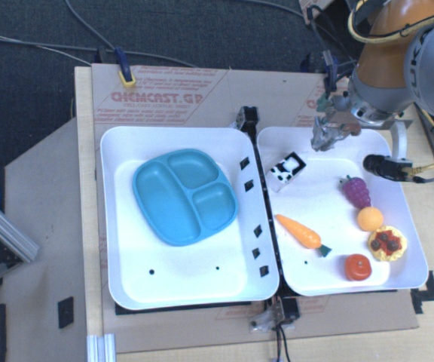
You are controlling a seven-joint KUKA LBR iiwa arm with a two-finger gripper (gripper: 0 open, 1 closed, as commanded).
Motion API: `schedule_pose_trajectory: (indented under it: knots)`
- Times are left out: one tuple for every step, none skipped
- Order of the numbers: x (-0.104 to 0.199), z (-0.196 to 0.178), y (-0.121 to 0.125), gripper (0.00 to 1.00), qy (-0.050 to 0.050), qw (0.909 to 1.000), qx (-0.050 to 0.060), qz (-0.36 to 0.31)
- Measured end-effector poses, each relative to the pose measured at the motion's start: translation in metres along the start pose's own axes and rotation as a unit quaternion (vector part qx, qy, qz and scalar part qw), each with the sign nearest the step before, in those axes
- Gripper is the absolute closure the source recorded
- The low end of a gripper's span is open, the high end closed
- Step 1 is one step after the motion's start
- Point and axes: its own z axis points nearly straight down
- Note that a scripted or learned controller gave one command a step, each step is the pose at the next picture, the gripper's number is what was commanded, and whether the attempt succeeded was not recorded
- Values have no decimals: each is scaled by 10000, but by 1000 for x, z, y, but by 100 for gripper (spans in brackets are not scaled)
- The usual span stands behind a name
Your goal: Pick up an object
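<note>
Here, one carrot (299,231), one tomato (358,267), one orange (369,219); tool (325,140) grip: cannot tell.

Single fixed camera above the bench (164,89), looking down at a slant — both bins fully in frame, left bin (119,225) and right bin (330,274) side by side. Mid-range view; arm (398,51) enters from the right — dark floor beyond.

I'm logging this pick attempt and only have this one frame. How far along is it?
Nothing looks picked yet. The gripper hangs over the far end of the right bin, nothing visible between its fingers. The carrot, grapes, orange, tart, tomato and black-and-white block lie in it. Descent, grasp and lift remain.
</note>
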Motion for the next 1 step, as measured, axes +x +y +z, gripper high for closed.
schedule_pose_trajectory:
  knots:
    - [5,-62,-4,100,-1,10000,-7,-2]
